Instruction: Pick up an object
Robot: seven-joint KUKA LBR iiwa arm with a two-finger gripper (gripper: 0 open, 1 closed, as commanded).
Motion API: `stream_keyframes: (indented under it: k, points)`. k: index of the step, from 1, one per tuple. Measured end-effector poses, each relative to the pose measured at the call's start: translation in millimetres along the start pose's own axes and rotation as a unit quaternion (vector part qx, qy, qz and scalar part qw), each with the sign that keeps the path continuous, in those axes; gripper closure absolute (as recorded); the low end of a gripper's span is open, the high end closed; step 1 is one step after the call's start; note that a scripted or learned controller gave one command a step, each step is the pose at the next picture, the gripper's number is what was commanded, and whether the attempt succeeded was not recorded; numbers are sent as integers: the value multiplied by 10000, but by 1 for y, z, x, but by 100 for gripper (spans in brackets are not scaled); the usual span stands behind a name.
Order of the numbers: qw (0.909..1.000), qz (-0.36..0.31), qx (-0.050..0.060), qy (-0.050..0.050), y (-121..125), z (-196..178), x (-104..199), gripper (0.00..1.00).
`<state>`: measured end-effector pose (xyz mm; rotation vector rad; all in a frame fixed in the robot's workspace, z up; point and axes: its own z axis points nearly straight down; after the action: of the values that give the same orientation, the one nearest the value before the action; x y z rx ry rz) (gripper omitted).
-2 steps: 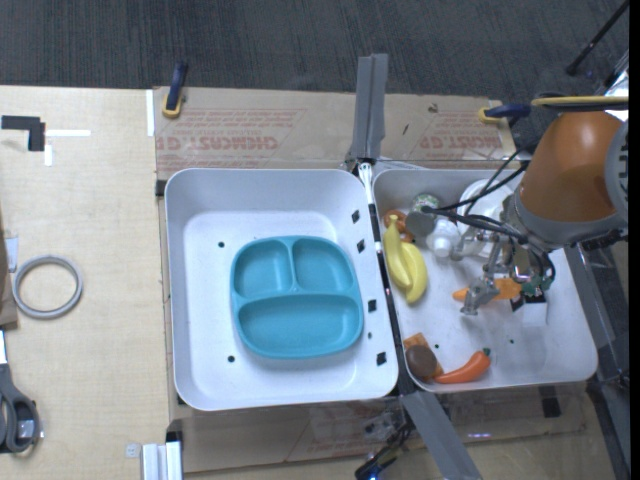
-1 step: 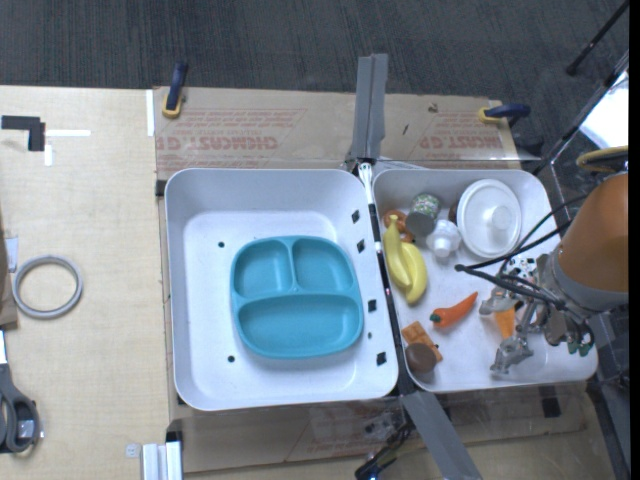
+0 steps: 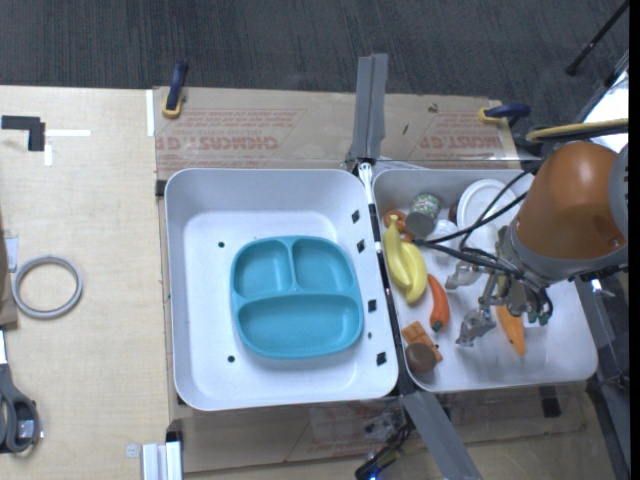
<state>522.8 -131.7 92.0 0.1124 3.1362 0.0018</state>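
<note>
Blue divided plate (image 3: 297, 297) lies in the left bin (image 3: 190, 268).

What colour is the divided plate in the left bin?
The divided plastic plate is light blue, almost turquoise, shown best in the camera view.

Teal divided plate (image 3: 297, 297) in white left bin (image 3: 190, 268). In white right bin (image 3: 560, 368): yellow banana (image 3: 405, 265), orange-red pepper (image 3: 438, 303), orange carrot (image 3: 513, 330), brown block (image 3: 420, 353). Grey arm, orange band (image 3: 570, 203). Grey tape ring (image 3: 45, 286).
</note>
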Motion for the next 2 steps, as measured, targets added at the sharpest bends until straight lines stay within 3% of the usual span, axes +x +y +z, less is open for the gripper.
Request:
stream_keyframes:
  k: [1, 2]
  points:
    - [9968, 801, 5, 14, 34, 0, 41, 0]
    - [9968, 802, 10, -5, -66, -1, -42, 0]
